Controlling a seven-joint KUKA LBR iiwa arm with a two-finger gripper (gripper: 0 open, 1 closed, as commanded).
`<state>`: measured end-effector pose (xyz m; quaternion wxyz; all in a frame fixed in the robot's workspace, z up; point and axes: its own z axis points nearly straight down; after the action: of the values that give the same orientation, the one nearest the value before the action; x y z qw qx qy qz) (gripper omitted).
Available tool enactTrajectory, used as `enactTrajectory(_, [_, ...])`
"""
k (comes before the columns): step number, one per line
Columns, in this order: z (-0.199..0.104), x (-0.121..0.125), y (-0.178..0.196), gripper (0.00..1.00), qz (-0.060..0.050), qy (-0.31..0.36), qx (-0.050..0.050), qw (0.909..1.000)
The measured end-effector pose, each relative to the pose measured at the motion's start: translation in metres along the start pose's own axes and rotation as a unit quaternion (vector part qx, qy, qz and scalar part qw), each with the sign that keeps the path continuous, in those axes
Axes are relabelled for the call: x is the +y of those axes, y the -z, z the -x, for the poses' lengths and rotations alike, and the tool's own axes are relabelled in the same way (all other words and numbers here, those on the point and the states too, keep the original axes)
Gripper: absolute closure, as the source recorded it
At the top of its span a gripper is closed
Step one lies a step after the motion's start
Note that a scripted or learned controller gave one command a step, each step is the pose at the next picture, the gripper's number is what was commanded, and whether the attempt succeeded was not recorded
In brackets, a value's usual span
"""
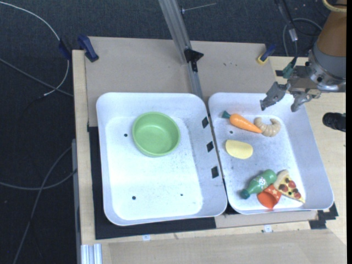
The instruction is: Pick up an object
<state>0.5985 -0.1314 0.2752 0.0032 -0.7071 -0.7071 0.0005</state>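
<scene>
The right bin (308, 147) holds an orange carrot (244, 123), a tan curled shrimp-like piece (269, 126), a pale yellow oval piece (239, 149), a green bottle-shaped toy (258, 182), a red piece (267, 197) and a pizza slice (289, 186). My gripper (285, 100) hovers above the bin's far right corner, up and right of the shrimp piece. Its two dark fingers are spread apart with nothing between them.
The left bin (115, 202) holds a green bowl (156, 133). A metal pole (175, 21) slants down to the gap between the bins. Blue clamps (87, 48) and a yellow-blue clamp (266, 53) sit on the bench's far edge. Cables lie on the floor at left.
</scene>
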Motion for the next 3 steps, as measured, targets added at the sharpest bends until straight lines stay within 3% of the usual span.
enactTrajectory(3, [-0.008,-0.013,-0.147,0.00,-0.005,-0.001,0.001,1.0000])
